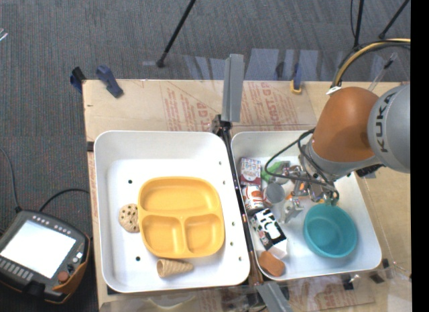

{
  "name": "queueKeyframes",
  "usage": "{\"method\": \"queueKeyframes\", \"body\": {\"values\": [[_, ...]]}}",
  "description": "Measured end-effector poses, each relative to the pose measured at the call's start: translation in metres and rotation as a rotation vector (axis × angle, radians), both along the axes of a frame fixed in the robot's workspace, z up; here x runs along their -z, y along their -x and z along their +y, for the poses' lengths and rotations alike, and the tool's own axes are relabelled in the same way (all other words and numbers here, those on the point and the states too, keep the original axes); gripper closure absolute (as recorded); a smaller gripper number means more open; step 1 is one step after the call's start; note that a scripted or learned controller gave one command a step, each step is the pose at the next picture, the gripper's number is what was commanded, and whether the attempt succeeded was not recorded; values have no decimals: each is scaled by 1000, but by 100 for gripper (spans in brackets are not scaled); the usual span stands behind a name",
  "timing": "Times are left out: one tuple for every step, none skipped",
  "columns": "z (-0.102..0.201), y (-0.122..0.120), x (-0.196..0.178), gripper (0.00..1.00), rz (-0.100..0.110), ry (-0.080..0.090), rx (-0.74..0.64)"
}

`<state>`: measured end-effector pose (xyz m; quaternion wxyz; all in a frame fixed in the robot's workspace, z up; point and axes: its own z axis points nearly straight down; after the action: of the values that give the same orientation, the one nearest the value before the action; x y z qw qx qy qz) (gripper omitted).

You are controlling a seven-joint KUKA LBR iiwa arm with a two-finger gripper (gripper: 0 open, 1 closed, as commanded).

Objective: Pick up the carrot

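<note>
The carrot (271, 262), a stubby orange piece, lies in the front left corner of the right bin (370, 237), partly against a white scrap. My gripper (303, 198) hangs below the orange wrist band over the middle of that bin, just left of a teal bowl (329, 231). It is well behind and to the right of the carrot, and apart from it. Nothing of the carrot is near the gripper.
Several packets (251, 176) and a black-and-white carton (269, 227) lie along the right bin's left wall. The left bin (110, 163) holds a yellow divided tray (181, 215), a cookie (129, 217) and a cone (175, 267).
</note>
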<state>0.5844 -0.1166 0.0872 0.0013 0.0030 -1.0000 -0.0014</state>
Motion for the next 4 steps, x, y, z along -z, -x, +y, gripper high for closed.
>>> {"method": "queueKeyframes", "body": {"values": [[-49, 19, -1, 0, -1, 1, -30], [-47, 17, -11, 100, -4, 0, -34], [-29, 20, -129, 100, -12, 3, -291], [-44, 18, -231, 100, -16, 6, -428]]}}
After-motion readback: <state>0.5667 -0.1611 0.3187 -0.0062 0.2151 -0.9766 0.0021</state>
